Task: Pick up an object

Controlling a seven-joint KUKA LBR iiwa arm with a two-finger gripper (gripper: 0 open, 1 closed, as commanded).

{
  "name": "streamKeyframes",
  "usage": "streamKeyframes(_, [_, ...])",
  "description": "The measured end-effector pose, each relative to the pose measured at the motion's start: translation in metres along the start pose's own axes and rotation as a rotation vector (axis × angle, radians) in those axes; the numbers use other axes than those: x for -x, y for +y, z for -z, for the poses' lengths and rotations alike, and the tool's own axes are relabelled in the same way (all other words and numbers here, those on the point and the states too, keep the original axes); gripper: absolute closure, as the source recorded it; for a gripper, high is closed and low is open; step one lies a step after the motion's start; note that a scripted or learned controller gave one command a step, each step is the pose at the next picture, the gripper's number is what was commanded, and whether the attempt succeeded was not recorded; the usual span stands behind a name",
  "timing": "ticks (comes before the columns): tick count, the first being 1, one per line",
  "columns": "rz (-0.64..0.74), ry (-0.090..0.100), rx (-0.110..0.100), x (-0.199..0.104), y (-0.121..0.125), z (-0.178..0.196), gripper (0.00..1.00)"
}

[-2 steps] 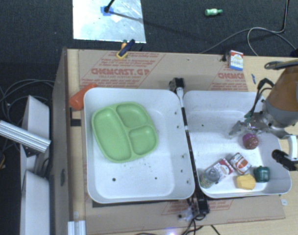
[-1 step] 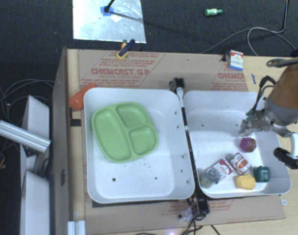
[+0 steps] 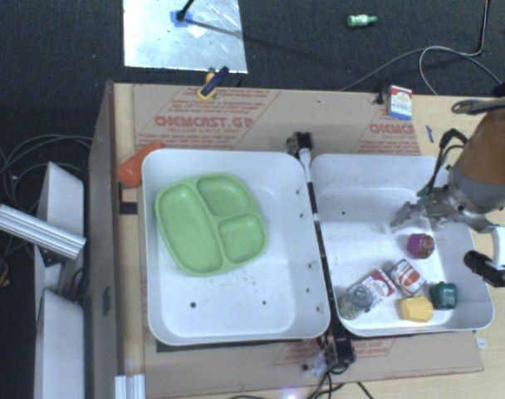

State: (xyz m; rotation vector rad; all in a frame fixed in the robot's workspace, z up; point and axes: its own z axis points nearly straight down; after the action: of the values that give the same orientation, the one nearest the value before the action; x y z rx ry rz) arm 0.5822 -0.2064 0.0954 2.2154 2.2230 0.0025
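Entry: my jaws [image 3: 408, 215]. Position: over the right bin [image 3: 352, 181], upper right part, above its bare floor. Whether they stand apart or together: cannot tell; only a grey tip shows against the white. Nothing visible between them.

Entry: candidate objects, right bin, all lying on the bin floor near its front right corner.
- purple round item [image 3: 419, 244], just below my jaws, apart from them.
- red-and-white can [image 3: 406, 277], on its side.
- clear wrapped item [image 3: 362, 293], beside the can.
- yellow block [image 3: 417, 308], at the front wall.
- dark green item [image 3: 443, 293], just beside the yellow block.

Entry: left bin [image 3: 178, 322]. Holds a green divided tray [image 3: 209, 222].

Entry: counter [image 3: 335, 115]. Carries both bins, plus a small red-and-white box [image 3: 399, 102] at the back.

Status of task, as I judge it: nothing lifted. Approach stage only. Remaining: settle on one object, most likely the purple one since it lies nearest, descend, close, raise.
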Motion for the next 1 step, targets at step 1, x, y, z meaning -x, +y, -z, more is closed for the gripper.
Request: streamKeyframes(1, [-0.002,0.001,-0.003,0.0001,-0.0266,-0.0111,0.00])
